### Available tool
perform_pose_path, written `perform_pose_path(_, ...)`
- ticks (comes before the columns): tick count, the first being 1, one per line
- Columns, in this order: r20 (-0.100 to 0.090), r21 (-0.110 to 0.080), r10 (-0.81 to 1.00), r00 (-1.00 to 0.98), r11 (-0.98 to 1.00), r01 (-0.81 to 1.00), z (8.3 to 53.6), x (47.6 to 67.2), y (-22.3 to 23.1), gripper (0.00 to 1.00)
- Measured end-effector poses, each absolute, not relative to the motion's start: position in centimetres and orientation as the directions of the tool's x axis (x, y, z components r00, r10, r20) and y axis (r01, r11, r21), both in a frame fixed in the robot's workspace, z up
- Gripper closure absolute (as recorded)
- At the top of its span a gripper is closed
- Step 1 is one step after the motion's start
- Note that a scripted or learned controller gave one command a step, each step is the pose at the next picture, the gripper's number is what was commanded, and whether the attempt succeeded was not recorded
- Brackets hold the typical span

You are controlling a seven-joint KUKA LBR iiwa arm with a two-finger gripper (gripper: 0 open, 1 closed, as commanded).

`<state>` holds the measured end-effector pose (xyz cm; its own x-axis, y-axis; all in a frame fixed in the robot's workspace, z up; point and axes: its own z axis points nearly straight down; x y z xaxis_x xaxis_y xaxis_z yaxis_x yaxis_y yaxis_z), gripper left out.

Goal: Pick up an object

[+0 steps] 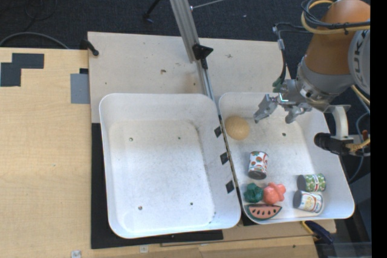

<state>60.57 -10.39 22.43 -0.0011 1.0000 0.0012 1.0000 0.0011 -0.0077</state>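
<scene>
Your bench carries two shallow white bins side by side on a pale board, with dark carpet behind and a slanted aluminium rail [184,9] running down to the seam between them. The right-hand white bin [326,148] holds everything pickable; the left-hand white bin [157,160] gives wide bare floor.

The two-finger gripper [279,110] hangs over the right bin's upper part with its fingers spread and nothing between them. The nearest candidate, a tan round ball [237,128], lies just to its left, close against the dividing wall.

Watch that wall: a finger descending on the ball's far side could strike the rim, and a round ball may roll away from a skewed closing. The spotted can [257,164], orange and green toys [264,193], watermelon slice [263,211] and two small cans [310,192] crowd the lower end, so fingers there may nudge neighbours. The bin's middle offers open room.
</scene>
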Motion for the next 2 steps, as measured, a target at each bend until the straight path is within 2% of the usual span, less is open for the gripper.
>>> perform_pose_path(1, 0.001, -0.003, 1.000, 0.000, 0.000, 1.000, 22.7, 60.7, -10.4, 0.00)
perform_pose_path(2, 0.001, -0.008, 1.000, 0.001, -0.001, 1.000, 18.2, 60.9, -10.7, 0.00)
